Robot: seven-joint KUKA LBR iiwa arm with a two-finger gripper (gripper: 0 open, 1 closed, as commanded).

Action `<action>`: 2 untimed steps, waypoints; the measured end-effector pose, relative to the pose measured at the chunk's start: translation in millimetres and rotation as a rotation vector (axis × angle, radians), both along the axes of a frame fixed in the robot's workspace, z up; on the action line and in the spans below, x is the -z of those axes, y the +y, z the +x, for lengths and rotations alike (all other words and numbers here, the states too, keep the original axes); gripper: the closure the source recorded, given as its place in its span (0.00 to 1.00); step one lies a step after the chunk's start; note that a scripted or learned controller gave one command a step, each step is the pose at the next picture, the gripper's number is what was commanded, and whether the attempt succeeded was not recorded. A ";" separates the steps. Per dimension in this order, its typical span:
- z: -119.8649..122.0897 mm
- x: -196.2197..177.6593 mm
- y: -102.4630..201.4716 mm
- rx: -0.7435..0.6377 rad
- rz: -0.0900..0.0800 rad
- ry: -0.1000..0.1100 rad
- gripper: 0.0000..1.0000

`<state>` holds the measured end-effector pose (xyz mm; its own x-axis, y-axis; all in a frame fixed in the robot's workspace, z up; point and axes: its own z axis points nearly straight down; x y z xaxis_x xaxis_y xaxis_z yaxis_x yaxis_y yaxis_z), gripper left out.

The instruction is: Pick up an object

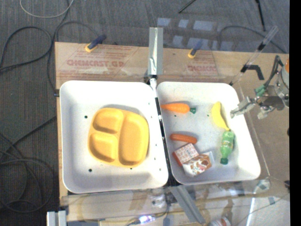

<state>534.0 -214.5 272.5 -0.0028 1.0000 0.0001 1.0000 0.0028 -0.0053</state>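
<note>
The right bin [244, 171] holds several objects. An orange carrot [176, 108] lies at its back left and a yellow banana [218, 115] at its back right. A red sausage [183, 138] rests in the middle. A green bottle [226, 146] lies to the right, and a red and white packet [192, 158] sits near the front. My gripper [263, 102] hangs over the bin's right rim, just right of the banana and apart from it, with nothing seen in it.
The left bin [70, 164] holds a yellow divided tray [120, 136]. A metal divider strip [153, 55] runs between the bins at the back. Cardboard [94, 60] lies behind the bins, and cables trail on the floor.
</note>
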 end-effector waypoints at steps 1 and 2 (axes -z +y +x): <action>57.0 119.0 1.5 0.065 -0.001 0.001 0.00; 88.4 174.8 4.2 0.142 0.007 -0.007 0.00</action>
